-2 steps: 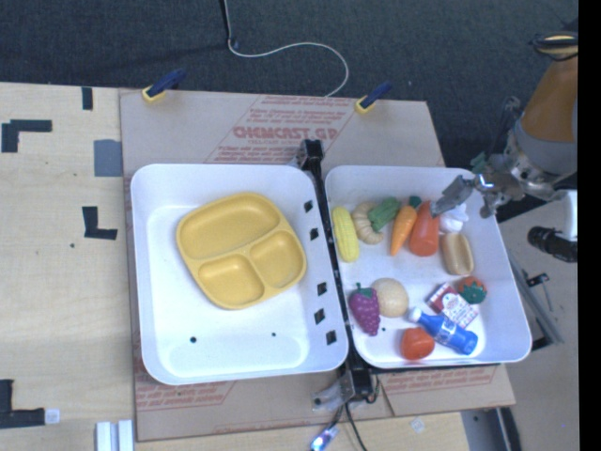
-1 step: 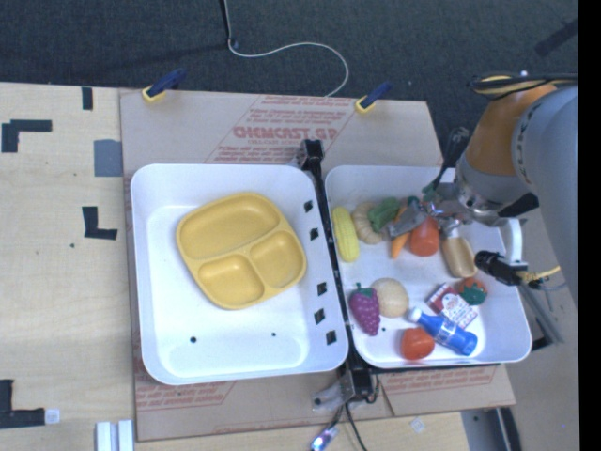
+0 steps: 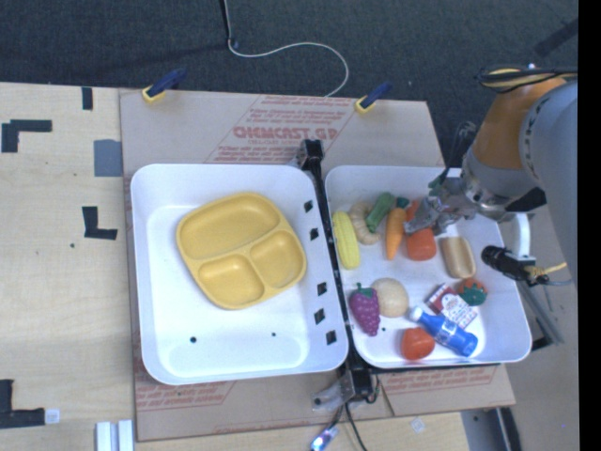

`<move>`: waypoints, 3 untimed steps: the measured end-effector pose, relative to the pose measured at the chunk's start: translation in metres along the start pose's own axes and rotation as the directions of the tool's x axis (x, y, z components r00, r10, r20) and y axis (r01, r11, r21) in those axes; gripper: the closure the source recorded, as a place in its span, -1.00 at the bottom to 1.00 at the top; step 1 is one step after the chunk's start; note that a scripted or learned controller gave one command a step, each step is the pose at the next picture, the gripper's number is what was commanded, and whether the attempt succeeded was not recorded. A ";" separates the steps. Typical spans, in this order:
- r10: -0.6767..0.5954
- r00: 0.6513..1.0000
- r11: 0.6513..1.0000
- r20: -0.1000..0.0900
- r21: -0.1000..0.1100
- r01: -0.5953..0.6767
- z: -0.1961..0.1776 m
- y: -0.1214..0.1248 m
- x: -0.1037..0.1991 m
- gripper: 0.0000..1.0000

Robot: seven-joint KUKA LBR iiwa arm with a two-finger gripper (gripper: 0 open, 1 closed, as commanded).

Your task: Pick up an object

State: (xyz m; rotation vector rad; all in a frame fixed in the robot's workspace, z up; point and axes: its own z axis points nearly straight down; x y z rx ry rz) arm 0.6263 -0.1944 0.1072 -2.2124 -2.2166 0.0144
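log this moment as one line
gripper: low in right bin | over tomato, carrot | grasp: unclear | yellow tray: left bin

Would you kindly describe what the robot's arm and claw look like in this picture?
The arm is bulky and rounded, with smooth grey casing and a broad orange band above the wrist. Its wrist narrows to a small claw of dull grey metal with dark parts. A black, handle-like fitting with a white bracket and thin yellowish wires sits just below the arm.

Even overhead light falling across frame; white bins (image 3: 150,252) glaring slightly; shadows staying faint; image looking soft, mildly grainy throughout.
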 end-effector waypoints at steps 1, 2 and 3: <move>-0.006 1.000 1.000 -0.003 -0.014 0.006 -0.103 -0.045 0.086 1.00; -0.007 1.000 1.000 -0.002 -0.010 0.007 -0.072 0.026 0.143 1.00; -0.008 1.000 1.000 -0.003 -0.014 0.008 -0.137 0.011 0.213 1.00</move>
